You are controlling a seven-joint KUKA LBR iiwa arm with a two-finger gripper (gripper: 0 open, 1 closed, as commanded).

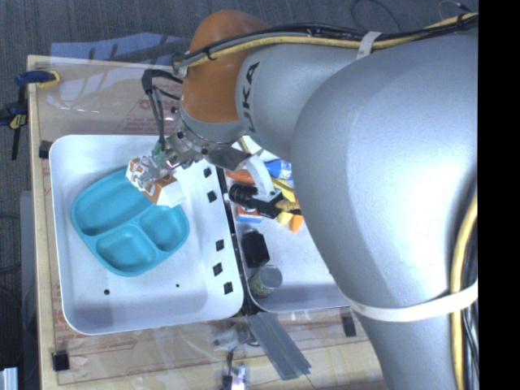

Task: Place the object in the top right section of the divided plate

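Landmark: the blue divided plate (130, 226) lies tilted in the left white bin (73, 307), its three sections bare.
Arm: the grey arm (382, 161) with its orange band (213, 55) comes in from the right and fills most of the space above the right white bin (301, 299).
Gripper: the gripper (162, 162) hangs at the plate's upper right edge, just above the rim.
Fingers: closed on the object, which shows between their tips.
Object: a small orange, white and brown object (150, 177) sits in the gripper, overlapping the plate's top right rim; whether it touches the plate cannot be told.
Right of the plate: across the wall between the two bins lies a cluster of items, among them a blue and white packet (276, 169), an orange and yellow piece (286, 211), a black block (255, 249) and a round grey lid (266, 279).
Markings: small black squares (218, 246) run down the left bin's right wall, beside the plate.
Tabletop: the tabletop (89, 96) behind the plate is covered with clear sheeting, with a blue clamp (32, 78) at its far left corner.
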